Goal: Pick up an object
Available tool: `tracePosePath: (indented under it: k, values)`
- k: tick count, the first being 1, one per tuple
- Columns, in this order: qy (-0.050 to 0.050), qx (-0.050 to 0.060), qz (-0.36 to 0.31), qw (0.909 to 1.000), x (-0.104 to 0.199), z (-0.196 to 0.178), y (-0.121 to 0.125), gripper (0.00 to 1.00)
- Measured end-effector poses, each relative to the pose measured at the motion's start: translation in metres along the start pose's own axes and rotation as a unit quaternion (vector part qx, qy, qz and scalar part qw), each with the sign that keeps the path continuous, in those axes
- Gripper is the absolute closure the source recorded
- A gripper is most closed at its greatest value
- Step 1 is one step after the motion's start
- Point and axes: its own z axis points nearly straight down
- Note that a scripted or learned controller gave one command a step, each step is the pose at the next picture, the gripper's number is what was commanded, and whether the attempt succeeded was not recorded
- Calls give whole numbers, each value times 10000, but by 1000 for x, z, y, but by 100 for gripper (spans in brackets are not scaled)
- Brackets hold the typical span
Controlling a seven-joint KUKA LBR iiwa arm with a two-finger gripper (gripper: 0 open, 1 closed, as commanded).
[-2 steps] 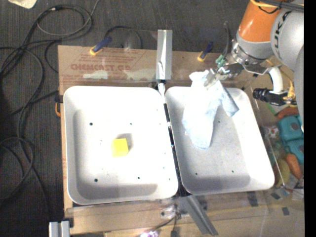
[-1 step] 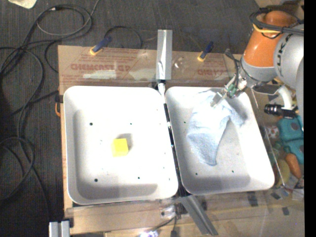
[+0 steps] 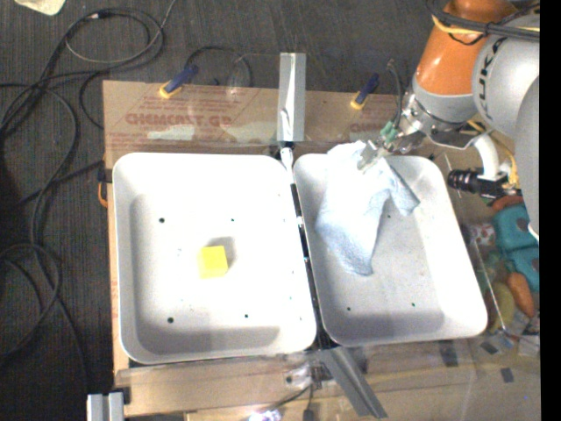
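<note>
We see the claw [image 3: 375,152] pinched on the top corner of the cloth [image 3: 364,209], which hangs down and toward us from it into the right bin [image 3: 456,261]. The yellow block [image 3: 214,261] lies well off to its left, in the other bin [image 3: 131,191].

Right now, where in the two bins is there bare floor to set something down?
Left bin: open floor all around the yellow block. Right bin: free along the near and right sides; the cloth and gripper crowd its far-left part.
</note>
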Motion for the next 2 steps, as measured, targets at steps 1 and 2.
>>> tracePosePath:
  k: [1,2]
  values:
    - [-5,9,-949,9955,41,20,18,100]
    - [-7,-9,-151,9999,27,-13,12,100]
